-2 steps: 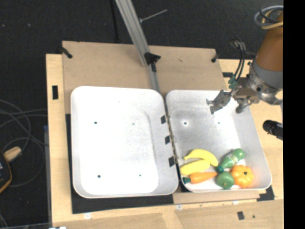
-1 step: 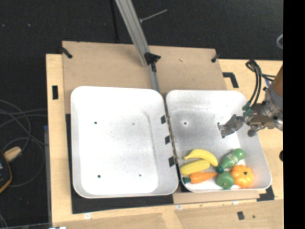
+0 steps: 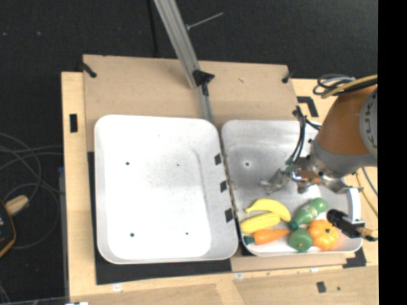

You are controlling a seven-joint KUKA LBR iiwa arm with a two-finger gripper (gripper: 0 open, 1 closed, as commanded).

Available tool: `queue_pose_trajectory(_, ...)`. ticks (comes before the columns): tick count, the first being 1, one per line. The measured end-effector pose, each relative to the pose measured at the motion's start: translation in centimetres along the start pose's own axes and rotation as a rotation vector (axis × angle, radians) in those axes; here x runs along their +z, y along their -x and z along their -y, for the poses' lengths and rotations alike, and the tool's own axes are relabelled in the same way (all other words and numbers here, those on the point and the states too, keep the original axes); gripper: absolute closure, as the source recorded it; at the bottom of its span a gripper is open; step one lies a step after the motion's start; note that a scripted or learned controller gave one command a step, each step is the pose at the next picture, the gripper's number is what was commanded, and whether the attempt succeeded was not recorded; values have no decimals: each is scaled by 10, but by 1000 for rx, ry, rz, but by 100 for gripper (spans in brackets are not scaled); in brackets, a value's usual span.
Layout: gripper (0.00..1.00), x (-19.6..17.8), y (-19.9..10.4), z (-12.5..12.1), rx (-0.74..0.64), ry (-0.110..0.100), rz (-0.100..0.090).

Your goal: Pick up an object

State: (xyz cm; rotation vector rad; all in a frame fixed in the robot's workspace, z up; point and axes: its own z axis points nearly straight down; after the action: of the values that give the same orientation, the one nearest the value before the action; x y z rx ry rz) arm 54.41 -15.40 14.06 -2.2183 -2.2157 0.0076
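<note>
My gripper (image 3: 278, 183) hangs over the middle of the right bin (image 3: 254, 145), pointing left, with nothing seen in it. Just below it, along the bin's near edge, lies a cluster of toy food. A yellow banana (image 3: 270, 206) sits closest to the gripper, with a second yellow piece (image 3: 259, 222) under it. An orange carrot (image 3: 270, 236) lies at the front. To the right are a green pepper (image 3: 310, 210), a smaller green piece (image 3: 300, 239) and an orange pepper (image 3: 325, 232). The arm's wrist covers the bin's right side.
The left bin (image 3: 152, 183) stands beside the right one, with black clips (image 3: 224, 184) along the shared wall. A slanted metal rail (image 3: 181, 37) rises behind the bins. The far half of the right bin is bare floor.
</note>
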Motion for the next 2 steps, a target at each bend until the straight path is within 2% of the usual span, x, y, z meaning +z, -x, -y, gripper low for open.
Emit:
queue_pose_trajectory(1,100,-15,0,-2,1,10,0)
queue_pose_trajectory(2,100,-62,-76,-50,-7,13,0)
